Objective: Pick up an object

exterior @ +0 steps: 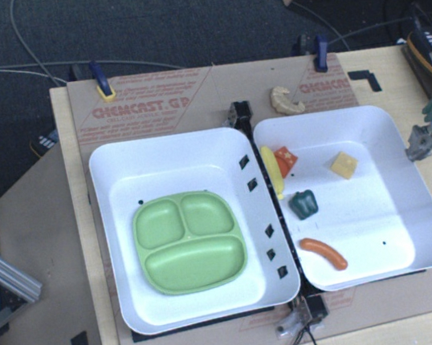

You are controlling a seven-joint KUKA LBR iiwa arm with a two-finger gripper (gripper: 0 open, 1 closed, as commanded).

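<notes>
The right bin [416,201] holds several small items. A yellow banana-shaped piece [270,172] lies along its left wall, with a red piece [285,160] touching it. A yellow cheese wedge [344,164] sits near the middle back. A green pepper [303,205] lies left of centre, and an orange-red sausage [324,253] rests near the front. My gripper [422,140] hovers at the bin's right rim, apart from all the items, with nothing seen in it.
The left bin [114,224] carries a green divided plate [190,242]. A beige object [287,99] lies on the bench behind the right bin. Two clamps [104,85] hold the board at the back, and cables run across the dark floor.
</notes>
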